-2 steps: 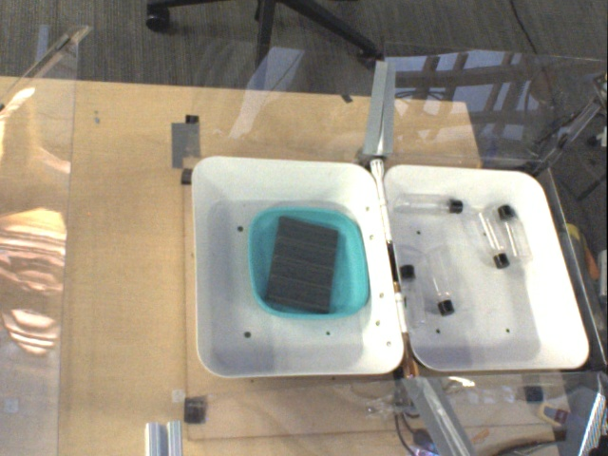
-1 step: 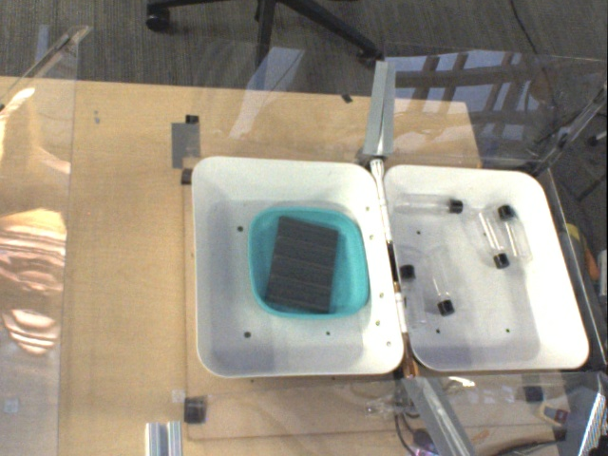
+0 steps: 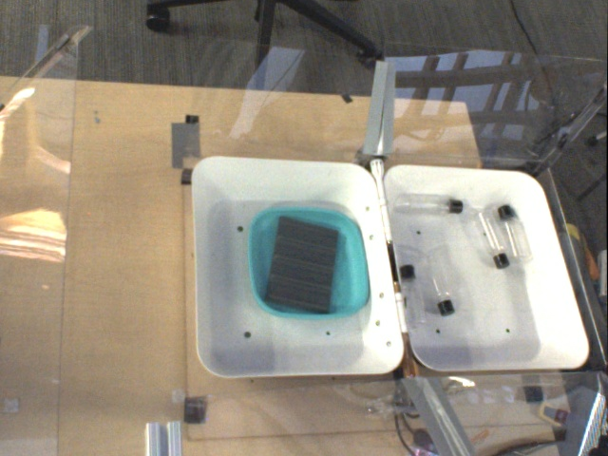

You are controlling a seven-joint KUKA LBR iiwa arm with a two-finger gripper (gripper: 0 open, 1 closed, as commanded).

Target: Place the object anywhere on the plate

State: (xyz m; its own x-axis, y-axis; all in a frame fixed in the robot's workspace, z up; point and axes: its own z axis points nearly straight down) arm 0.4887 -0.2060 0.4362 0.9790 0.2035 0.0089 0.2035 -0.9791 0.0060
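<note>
Two shallow white bins are sitting side by side on the wooden table (image 3: 104, 331), touching along their inner edges. The left bin (image 3: 220, 340) is holding a teal plate (image 3: 261, 245) (squarish, with rounded corners) near its middle. A dark grey ribbed block (image 3: 303, 264) is lying flat on that plate, tilted slightly and well inside the rim, so the task's object is already resting on the plate. The right bin (image 3: 532, 340) is carrying several clear tubes with black caps, scattered apart: one capped tube (image 3: 432, 203) is lying toward the far left, two more tubes (image 3: 508, 236) are lying close together toward the far right, and small black caps (image 3: 444, 306) are showing nearer the front. Beyond the table, the black legs of an office chair (image 3: 266, 8) are spreading over the grey carpet. As for the hand, I cannot tell its state.
</note>
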